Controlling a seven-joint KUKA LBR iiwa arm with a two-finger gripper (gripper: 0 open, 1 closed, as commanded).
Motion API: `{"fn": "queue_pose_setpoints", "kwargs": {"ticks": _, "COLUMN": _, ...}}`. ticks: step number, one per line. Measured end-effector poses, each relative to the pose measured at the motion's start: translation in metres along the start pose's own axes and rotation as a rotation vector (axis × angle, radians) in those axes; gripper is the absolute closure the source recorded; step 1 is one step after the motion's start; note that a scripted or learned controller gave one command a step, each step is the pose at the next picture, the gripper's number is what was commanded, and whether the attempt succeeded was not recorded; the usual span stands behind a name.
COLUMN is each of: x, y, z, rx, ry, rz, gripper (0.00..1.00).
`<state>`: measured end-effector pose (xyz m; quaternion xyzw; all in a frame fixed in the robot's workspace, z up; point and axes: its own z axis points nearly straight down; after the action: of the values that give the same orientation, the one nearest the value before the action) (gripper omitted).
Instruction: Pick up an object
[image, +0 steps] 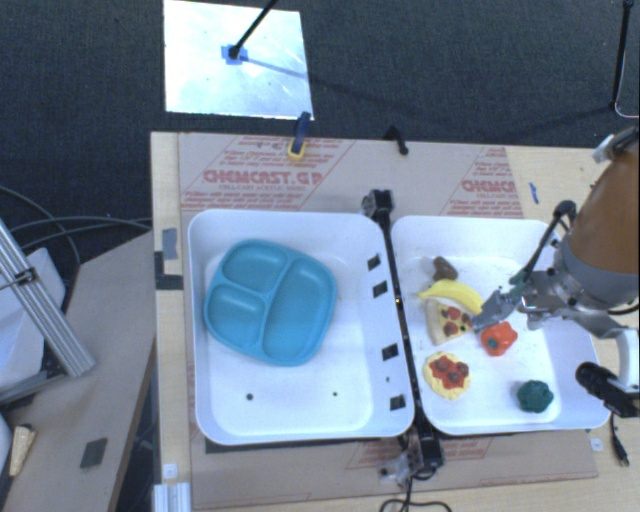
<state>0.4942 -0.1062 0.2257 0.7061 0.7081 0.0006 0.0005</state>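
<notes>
Right bin – gripper, finger state unreadable, low between pizza slice and red pepper – best centre on one before closing

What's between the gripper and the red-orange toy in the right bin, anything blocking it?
Nothing visible. The gripper sits directly beside the red-orange toy, at its upper left, with no item between them. The pizza slice and banana lie just to the left, close enough to get bumped.
</notes>
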Motion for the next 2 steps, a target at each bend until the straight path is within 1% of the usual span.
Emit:
{"fn": "queue_pose_setpoints", "kwargs": {"ticks": 1, "x": -0.063, "y": -0.004, "z": 0.147, "rx": 0.001, "ry": -0.003, "rz": 0.008, "gripper": 0.00}}
{"fn": "queue_pose_setpoints", "kwargs": {"ticks": 2, "x": -0.094, "y": 0.023, "z": 0.027, "rx": -0.013, "ry": -0.007, "rz": 0.000, "gripper": 0.00}}
